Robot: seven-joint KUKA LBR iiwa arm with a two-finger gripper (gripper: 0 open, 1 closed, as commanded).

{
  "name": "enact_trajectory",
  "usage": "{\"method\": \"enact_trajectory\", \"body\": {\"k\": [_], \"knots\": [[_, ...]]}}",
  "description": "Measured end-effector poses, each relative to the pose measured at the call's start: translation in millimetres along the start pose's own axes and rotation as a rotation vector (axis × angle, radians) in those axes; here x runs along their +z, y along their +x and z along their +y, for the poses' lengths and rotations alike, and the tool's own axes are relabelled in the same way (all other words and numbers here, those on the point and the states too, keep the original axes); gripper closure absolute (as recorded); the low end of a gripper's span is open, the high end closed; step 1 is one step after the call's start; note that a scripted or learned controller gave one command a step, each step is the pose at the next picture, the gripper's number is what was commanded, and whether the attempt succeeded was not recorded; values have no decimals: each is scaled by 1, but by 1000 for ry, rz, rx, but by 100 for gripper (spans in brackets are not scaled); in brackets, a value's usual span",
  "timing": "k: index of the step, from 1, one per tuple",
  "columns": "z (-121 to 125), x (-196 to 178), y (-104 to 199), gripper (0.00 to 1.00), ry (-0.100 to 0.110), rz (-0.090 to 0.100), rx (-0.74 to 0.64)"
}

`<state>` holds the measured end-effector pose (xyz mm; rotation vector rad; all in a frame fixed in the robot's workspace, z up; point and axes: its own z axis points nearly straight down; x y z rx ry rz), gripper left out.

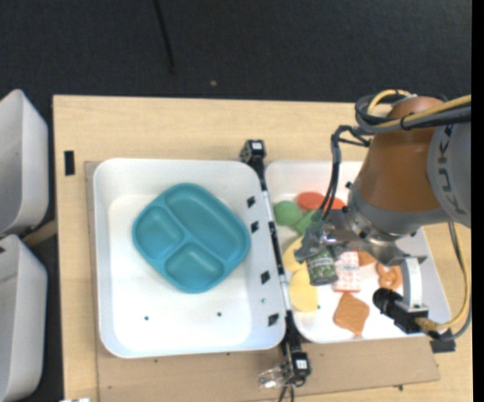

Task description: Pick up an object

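My gripper (320, 251) hangs low over the left part of the right bin (409, 329), under the orange wrist band. Right below it lies a small dark green packet (321, 269), touching or nearly touching it; I cannot tell whether it is held. Around it lie a green rounded piece (289, 213), a red-orange piece (311, 199), a yellow piece (303, 293), a white and red packet (348, 276), an orange flat piece (352, 313) and a small orange piece (387, 277). The arm hides the bin's back right.
The left bin (125, 325) holds a blue divided plate (192, 236) near its middle. A black-clipped divider (265, 241) separates the two bins. White padded shapes (3, 224) stand off the bench at the left. The wooden bench edge (200, 107) runs behind the bins.
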<state>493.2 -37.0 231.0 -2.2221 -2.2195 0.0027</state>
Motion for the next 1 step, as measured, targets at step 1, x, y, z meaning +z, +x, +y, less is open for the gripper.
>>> {"method": "enact_trajectory", "body": {"k": [1], "knots": [[-3,-7,3,100,-3,0,-3]]}}
